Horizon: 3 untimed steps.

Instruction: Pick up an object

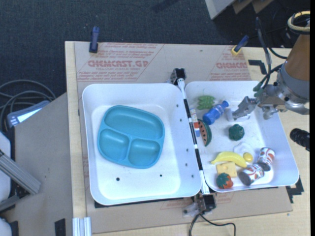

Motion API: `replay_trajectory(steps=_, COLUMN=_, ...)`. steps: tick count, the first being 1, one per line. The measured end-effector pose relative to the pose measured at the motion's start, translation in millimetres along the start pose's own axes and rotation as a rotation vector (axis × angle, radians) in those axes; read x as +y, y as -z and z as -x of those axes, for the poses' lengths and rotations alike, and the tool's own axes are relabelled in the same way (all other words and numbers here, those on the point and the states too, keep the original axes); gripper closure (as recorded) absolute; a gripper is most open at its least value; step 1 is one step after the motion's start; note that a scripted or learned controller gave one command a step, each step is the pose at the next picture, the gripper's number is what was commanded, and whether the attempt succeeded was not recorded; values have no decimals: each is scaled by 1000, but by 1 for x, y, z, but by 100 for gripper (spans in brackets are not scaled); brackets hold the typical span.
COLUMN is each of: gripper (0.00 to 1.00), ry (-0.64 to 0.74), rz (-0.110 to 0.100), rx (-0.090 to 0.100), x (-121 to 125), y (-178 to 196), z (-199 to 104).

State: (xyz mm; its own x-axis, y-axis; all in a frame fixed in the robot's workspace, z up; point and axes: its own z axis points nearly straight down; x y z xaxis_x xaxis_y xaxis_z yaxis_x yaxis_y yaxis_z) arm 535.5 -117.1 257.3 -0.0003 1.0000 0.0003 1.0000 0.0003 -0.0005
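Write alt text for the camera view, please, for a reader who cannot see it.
A grey arm reaches from the right, its claw over the right bin near a blue bottle and green ball. That bin also holds a banana, watermelon slice and cans. The left bin holds a blue plate.

The divided plate [131,142] lies in the left bin [91,132]; the right bin [285,146] holds the bottle [215,113], banana [229,157] and cans [256,168], gripper [244,108] above
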Motion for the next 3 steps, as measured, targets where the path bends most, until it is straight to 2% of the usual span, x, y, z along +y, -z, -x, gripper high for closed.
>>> replay_trajectory(steps=1, gripper=0, ry=-1, rz=-2, rx=0, x=14, y=-147, z=30)
replay_trajectory(steps=2, gripper=0, ry=0, rz=1, rx=-1, x=31, y=-173, z=37)
replay_trajectory(steps=3, gripper=100, ry=-1, rz=7, rx=-2, x=32, y=-161, z=37)
